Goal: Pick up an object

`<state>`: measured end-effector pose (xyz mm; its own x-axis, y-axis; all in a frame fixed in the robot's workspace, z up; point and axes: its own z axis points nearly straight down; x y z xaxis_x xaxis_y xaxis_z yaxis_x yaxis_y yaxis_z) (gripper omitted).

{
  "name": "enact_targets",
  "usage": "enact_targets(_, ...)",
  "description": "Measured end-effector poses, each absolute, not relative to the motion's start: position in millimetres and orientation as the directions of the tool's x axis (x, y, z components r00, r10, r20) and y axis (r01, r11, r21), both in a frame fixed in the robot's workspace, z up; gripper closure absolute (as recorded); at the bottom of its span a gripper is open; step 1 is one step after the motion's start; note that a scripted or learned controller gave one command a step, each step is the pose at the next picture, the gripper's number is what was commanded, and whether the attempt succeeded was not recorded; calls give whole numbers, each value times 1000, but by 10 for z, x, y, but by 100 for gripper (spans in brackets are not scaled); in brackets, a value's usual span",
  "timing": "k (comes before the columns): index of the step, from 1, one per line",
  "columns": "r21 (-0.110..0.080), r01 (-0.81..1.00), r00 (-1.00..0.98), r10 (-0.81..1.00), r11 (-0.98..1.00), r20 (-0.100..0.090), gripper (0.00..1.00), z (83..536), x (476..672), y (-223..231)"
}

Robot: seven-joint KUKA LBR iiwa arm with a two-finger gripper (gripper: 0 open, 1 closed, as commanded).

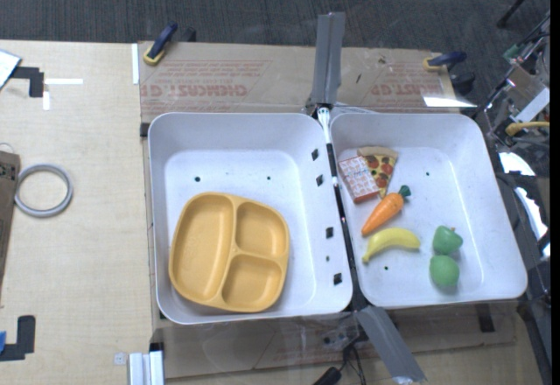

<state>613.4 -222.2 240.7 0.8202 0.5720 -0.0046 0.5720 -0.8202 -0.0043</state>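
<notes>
The right bin (472, 147) holds several toy foods. A pizza slice (381, 166) and a pink-and-white box (357, 178) lie at its back left. An orange carrot (385, 210) lies slantwise below them, and a yellow banana (391, 242) sits just in front of the carrot. A green pepper (447, 240) and a green round fruit (444, 272) rest near the bin's front right. The left bin (175, 147) carries a yellow divided plate (230, 251) with three compartments.
A roll of tape (41, 190) lies on the wooden bench to the left. Cardboard (227, 77) with blue clamps (160, 43) lies behind the bins. Cables and equipment (525, 103) crowd the right edge.
</notes>
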Motion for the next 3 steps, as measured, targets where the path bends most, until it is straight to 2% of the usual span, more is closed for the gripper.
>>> enact_targets(1, -1, 303, 953, 303, -953, -5, 100, 3352, 6308, -2218)
enact_targets(2, -1, 211, 978, 211, -978, -6, 100, 4213, 6486, -2217)
enact_targets(3, -3, 256, 967, 256, -967, -7, 100, 3131, 6082, -2219)
